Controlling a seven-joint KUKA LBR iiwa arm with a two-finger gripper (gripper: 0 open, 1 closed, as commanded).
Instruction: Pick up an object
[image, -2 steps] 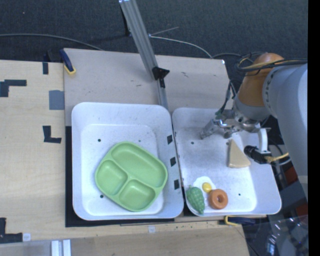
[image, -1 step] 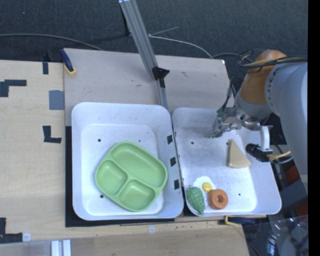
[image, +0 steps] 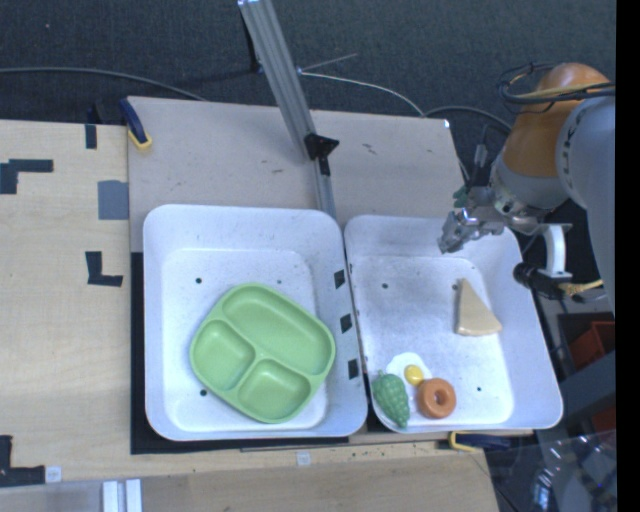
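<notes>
Gripper (image: 456, 238) over right bin (image: 520, 340) far edge — cheese wedge (image: 475, 311) near.

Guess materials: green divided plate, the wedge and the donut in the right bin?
Green divided plate: looks like moulded plastic, matte, one even lime colour with soft rounded compartment walls. Wedge: pale tan, dull, flat-faced; probably plastic or foam toy cheese, the view leaves it open. Donut: orange-brown ring with a smooth, even surface, likely toy plastic.
</notes>
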